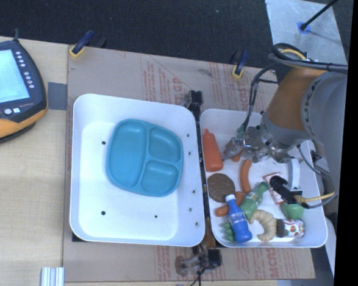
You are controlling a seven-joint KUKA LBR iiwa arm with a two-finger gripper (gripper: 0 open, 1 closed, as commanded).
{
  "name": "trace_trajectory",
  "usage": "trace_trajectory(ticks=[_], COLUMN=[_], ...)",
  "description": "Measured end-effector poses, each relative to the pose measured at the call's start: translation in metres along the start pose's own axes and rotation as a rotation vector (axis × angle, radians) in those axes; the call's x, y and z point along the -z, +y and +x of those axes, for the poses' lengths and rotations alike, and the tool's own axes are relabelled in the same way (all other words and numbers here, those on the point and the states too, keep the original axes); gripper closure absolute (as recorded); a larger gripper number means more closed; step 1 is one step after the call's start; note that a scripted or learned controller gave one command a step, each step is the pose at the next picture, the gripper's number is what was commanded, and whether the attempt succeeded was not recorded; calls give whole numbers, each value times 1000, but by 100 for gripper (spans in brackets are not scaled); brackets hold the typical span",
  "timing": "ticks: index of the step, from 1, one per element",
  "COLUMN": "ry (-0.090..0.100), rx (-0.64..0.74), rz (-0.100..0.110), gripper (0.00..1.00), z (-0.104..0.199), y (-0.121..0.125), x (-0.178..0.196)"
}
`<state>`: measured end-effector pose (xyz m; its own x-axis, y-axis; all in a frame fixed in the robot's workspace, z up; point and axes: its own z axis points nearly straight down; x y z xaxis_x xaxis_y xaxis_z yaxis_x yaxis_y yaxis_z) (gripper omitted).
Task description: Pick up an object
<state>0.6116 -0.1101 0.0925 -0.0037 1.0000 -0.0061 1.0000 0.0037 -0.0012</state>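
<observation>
The gripper (247,151) hangs over the upper part of the right bin (220,119), at the end of the grey arm with its orange band. From where I stand I cannot tell whether it is open or closed, and I see nothing held in it.

The things to pick all lie in that bin. Just below the gripper is an orange-red sausage (245,174), lying nearly straight up and down. To the gripper's left, along the wall shared with the other bin, lies an orange carrot (212,151). Below the carrot sits a round brown patty (221,186), close beside the sausage.

Lower down the pile gets crowded. A blue bottle (238,222) with a white cap lies tilted near the bottom edge. A green bottle (255,196) leans just above it, and a tan croissant (266,222) curls at its right. A small red-and-white can (293,228) lies beside the croissant, with a green piece (293,210) just above it.

The arm itself covers the bin's upper right corner. The barest floor is at the top, above the carrot.

The left bin (84,181) holds a blue divided plate (145,157) with bare white floor all around it. A teach pendant (11,94) rests on the bench at far left, well apart from both bins.
</observation>
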Motion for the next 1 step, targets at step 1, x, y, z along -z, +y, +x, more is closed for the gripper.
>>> trace_trajectory(ticks=[1], ry=[2], rx=[2], rz=[3], gripper=[100], z=[0], y=[0], x=[10])
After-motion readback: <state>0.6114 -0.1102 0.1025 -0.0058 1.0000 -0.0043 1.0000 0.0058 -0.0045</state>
